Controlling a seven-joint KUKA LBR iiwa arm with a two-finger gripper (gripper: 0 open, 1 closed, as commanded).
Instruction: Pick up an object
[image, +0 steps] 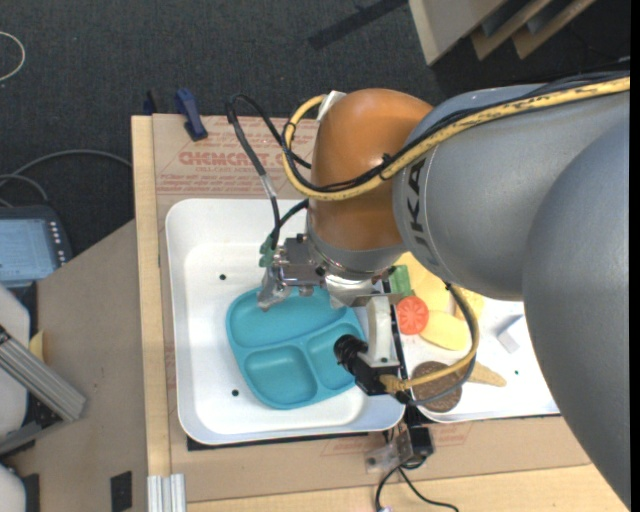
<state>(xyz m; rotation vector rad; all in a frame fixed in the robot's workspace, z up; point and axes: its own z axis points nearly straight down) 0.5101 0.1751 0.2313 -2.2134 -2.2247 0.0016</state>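
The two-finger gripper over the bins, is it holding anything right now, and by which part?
Cannot be told: the gripper sits at the teal divided plastic tray's upper-left rim.

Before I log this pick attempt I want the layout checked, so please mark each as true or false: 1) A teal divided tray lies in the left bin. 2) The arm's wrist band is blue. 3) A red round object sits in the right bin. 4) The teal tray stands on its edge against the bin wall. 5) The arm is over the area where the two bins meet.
1) True: the teal divided tray lies in the left bin.
2) False: the wrist band is orange.
3) True: the red round object sits in the right bin, beside a yellow piece.
4) False: the tray lies flat on the bin floor.
5) True: the arm hangs over the bins' shared edge.
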